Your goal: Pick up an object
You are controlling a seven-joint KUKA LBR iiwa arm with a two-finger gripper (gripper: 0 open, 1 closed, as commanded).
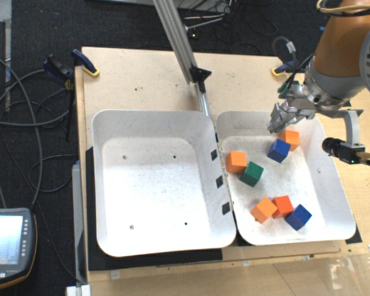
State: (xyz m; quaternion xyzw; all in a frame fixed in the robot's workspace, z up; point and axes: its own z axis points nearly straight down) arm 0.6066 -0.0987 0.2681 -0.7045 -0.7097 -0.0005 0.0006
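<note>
The right bin [330,184] holds several small cubes. An orange cube [237,161] and a green cube [252,174] touch near its left wall. A blue cube [278,150] and an orange cube [290,138] sit at the back. Toward the front lie an orange cube [264,209], a red-orange cube [283,205] and a blue cube [298,216]. My gripper [279,126] hangs over the back of the right bin, just left of the rear orange cube and above the rear blue one. Nothing shows between its fingers.
The left bin [111,165] stands beside the right one, sharing a middle wall. A slanted metal pole [179,36] runs from the top down to the bins' junction. Clamps sit on the bench's back corners. Cables and a pendant lie off the bench at left.
</note>
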